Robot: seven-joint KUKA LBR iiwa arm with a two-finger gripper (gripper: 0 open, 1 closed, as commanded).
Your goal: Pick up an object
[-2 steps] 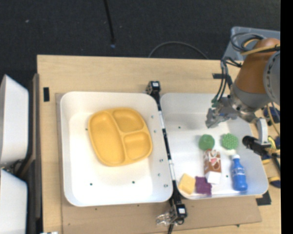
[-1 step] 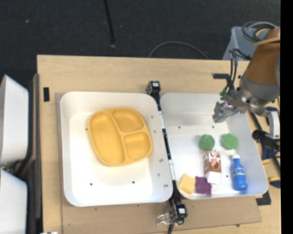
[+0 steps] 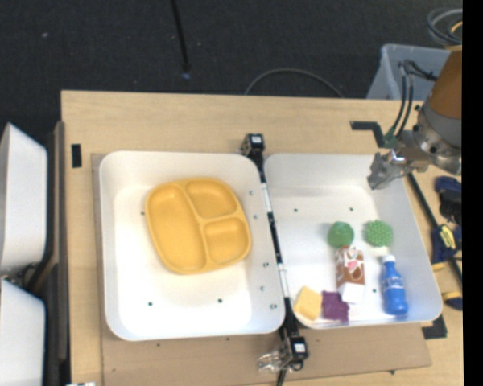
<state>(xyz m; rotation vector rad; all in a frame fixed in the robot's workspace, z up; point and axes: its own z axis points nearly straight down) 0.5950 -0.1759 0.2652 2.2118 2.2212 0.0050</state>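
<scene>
The right bin (image 3: 306, 185) holds a smooth green ball (image 3: 340, 234), a bumpy green ball (image 3: 378, 232), a small brown and white carton (image 3: 351, 268), a blue bottle (image 3: 394, 286), a yellow block (image 3: 308, 302) and a purple block (image 3: 334, 305). My gripper (image 3: 384, 167) hangs over the bin's far right corner, well above and behind the green balls. Nothing is seen between its fingers.
A yellow divided plate (image 3: 199, 223) lies in the left bin (image 3: 121, 296). A black divider rail (image 3: 267, 215) runs between the bins. White boxes (image 3: 16, 207) stand at the bench's left edge, and blue tools (image 3: 449, 215) lie at the right.
</scene>
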